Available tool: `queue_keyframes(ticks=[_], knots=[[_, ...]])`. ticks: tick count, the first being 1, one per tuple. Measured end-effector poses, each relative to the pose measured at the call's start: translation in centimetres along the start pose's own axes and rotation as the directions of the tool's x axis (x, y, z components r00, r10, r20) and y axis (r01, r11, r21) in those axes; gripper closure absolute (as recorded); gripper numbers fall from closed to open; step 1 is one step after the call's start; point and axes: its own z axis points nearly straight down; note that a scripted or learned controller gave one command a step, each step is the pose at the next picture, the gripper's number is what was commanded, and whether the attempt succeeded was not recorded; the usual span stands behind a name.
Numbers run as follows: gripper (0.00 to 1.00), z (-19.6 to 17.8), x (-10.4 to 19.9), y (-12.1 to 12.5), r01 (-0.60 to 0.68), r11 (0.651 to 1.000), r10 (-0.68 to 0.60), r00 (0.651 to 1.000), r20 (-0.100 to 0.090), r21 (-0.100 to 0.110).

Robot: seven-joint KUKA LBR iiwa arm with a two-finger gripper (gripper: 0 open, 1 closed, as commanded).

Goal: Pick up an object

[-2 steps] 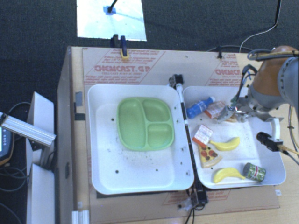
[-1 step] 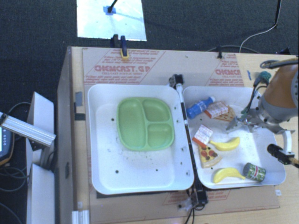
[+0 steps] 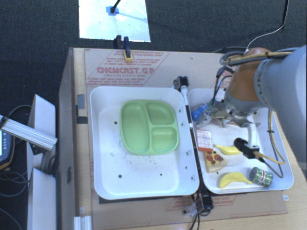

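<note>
Two white bins (image 3: 103, 143) are sitting side by side on the bench, the gripper (image 3: 221, 115) is hanging over the right one's far end near a blue packet (image 3: 199, 113), its grasp impossible to judge.

This is a robotics lab: a grey arm (image 3: 280, 78) with loose cables reaches over a cardboard-covered surface (image 3: 129, 68) bearing two white bins (image 3: 103, 176) clamped together, toy food (image 3: 234, 179) lies in one, dark carpet (image 3: 33, 32) surrounds, and aluminium framing (image 3: 29, 133) stands alongside.
</note>
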Motion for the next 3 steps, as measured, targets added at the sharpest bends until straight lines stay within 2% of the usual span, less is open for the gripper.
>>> queue_keyframes(ticks=[1,2,3], knots=[[0.00,0.0,-7.3,-1.0,-0.004,1.000,0.004,1.000,0.004,0.001],[0.00,0.0,-12.5,-5.0,-0.004,1.000,0.004,1.000,0.003,0.001],[1.00,-1.1,-12.4,-4.9,-0.003,1.000,0.003,1.000,0.003,-0.002]])
